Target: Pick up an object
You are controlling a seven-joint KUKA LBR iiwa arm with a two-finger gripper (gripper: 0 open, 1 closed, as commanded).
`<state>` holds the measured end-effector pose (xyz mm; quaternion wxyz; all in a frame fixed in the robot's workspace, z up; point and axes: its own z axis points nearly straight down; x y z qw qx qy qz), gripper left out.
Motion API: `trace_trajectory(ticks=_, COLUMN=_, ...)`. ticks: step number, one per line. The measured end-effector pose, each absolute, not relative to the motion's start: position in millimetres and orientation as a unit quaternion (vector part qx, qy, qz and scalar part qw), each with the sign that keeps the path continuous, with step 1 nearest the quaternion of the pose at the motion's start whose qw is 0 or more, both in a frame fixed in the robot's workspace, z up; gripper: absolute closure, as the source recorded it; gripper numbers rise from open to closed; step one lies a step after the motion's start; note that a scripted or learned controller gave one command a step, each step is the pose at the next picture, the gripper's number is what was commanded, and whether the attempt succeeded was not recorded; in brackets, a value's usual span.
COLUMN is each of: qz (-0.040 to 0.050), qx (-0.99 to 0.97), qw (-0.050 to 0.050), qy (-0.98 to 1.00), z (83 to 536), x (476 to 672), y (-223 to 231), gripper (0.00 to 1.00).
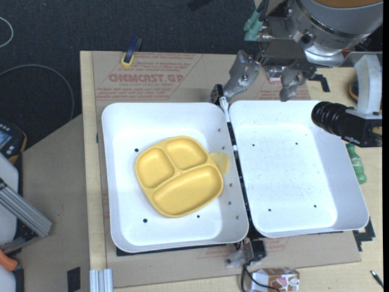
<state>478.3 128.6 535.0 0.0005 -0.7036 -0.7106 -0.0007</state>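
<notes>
A yellow divided plate point(179, 175) with three compartments lies flat in the left white bin point(121, 126), near its middle. A small pale yellow piece point(220, 161) peeks out at the plate's right edge. My gripper point(265, 82) hangs above the far rim of the right bin point(340, 212), well away from the plate. Its two grey fingers point(240, 78) are spread wide apart with nothing between them.
Both bins rest on a cardboard sheet point(152, 72) over the bench. A black cylindrical device point(334, 119) juts in over the right bin's far right corner. A small blue and yellow clip point(130, 52) lies at the cardboard's far edge.
</notes>
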Motion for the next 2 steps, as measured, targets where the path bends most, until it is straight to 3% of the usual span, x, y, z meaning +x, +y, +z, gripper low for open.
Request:
trace_trajectory(ticks=1, qz=-0.0021, qx=-0.706, qw=-0.001, qy=-0.708, z=546.2, x=479.8, y=124.4, gripper=1.00)
trace_trajectory(ticks=2, qz=0.0077, qx=-0.709, qw=0.004, qy=-0.706, z=400.7, x=477.9, y=102.4, gripper=1.00)
